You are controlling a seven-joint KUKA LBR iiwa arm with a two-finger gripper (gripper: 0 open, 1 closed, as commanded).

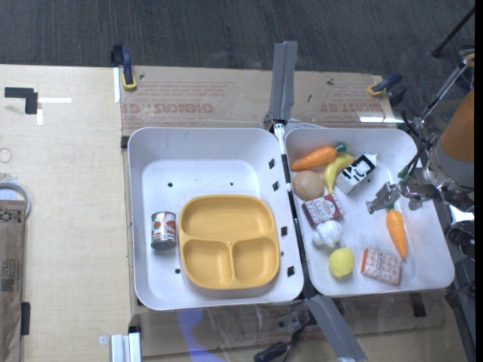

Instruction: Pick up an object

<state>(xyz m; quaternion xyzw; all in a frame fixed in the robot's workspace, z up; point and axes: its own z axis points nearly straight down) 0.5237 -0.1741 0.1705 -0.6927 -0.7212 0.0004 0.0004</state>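
Observation:
My gripper (383, 197) hangs over the right side of the right bin (430, 281), open, with nothing between its fingers. Just below it lies an orange carrot (397, 233), pointing lengthwise down the bin. To the gripper's upper left sit a white and black box (356, 171), a yellow banana (334, 170) and a second carrot (313, 157). Further left are a brown round item (307, 185), a red packet (322, 210) and a white lumpy item (327, 234). A lemon (341, 262) and an orange carton (380, 265) lie near the front.
The left bin (139, 202) holds a yellow divided plate (229, 241) and a small can (163, 230) beside it. A grey divider bar (284, 81) rises between the bins at the back. Clamps (385, 87) sit on the bench's far edge.

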